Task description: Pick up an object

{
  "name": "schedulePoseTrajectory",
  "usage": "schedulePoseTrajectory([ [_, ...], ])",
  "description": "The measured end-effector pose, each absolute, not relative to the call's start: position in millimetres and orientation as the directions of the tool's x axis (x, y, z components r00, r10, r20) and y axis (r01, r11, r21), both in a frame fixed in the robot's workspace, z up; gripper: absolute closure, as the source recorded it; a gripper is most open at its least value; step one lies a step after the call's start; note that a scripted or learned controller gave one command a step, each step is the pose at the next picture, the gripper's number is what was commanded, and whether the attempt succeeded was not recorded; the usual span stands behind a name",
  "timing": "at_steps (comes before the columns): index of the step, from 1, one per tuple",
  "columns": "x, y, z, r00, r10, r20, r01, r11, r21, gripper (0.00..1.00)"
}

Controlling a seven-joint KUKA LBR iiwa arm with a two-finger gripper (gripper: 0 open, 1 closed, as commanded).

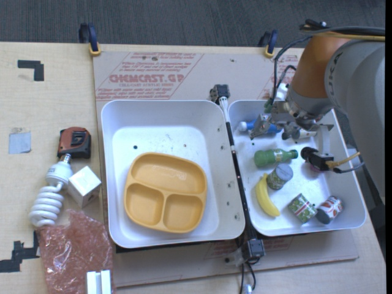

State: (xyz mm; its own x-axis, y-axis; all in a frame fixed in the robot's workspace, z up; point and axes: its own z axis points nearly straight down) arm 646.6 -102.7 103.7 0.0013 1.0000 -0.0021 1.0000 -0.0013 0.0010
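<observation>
Yellow tray (164,192) in bin (116,133) (left)

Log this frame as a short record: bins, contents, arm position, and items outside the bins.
left bin: yellow divided tray
right bin: green bottle, banana, three small cans, a blue item near the far wall
arm: over the right bin's far end
end effector: low above the bin's far part; nothing seen held
left of bins: tape measure, spiral bulb, white cube

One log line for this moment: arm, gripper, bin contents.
arm: over right bin | gripper: low at far end, above green bottle | left bin: yellow tray
</observation>
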Motion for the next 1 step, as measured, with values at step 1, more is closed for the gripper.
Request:
schedulePoseTrajectory([
  [1,593.2,-93.4,92.5,0.002,1.0,-0.001,1.0,-0.002,0.001,0.0],
])
